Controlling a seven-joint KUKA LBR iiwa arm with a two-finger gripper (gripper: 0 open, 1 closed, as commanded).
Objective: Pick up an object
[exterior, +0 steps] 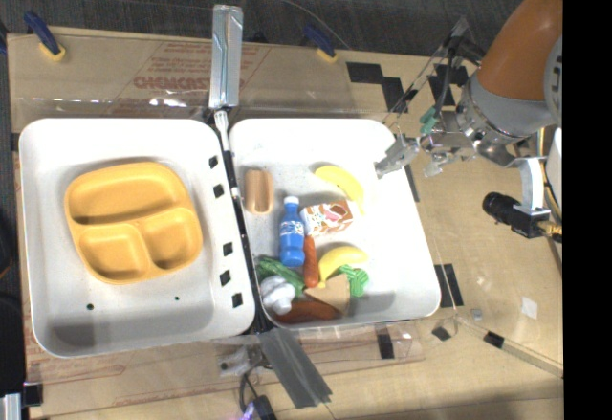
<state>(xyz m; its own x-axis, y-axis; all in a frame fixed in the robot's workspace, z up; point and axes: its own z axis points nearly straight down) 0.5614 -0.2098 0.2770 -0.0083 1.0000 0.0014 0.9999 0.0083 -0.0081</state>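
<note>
Past the toy food (308,260), the hand (397,158) hovers over the right bin's rim (409,193); its spread can't be told.

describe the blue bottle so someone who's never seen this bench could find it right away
Of the two white bins, take the right bin, the one full of toy food. Near its middle lies the blue bottle with a white cap, beside a small carton and just above an orange carrot. It is the only blue item there.

Arm (521,55) cut off at right edge
</note>
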